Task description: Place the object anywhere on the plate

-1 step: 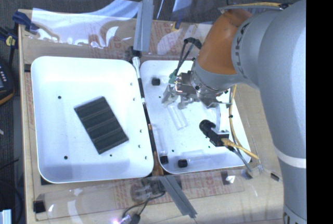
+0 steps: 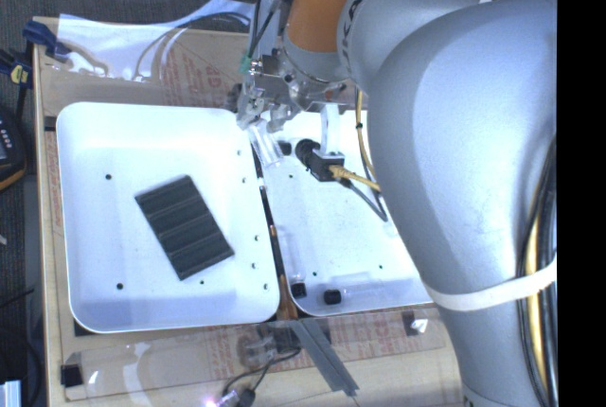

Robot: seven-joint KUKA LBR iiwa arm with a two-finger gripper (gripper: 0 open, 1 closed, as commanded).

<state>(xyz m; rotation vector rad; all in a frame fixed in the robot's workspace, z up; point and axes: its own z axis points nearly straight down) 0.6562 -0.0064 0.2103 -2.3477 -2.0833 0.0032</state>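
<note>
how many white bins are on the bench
2: the left bin holds a dark ridged slab; the right bin lies partly under the arm, so its contents may be hidden.

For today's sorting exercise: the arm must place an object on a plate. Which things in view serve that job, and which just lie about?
Belonging to the job:
- dark ribbed plate in the left bin
- end effector, over the bins' far edge

Lying about:
- right bin
- cables behind the bins
- clear plastic sheet

A robot lab. A grey arm [image 2: 454, 112] looms over white bins [image 2: 85, 235] on a cable-strewn bench [image 2: 189, 358].
</note>
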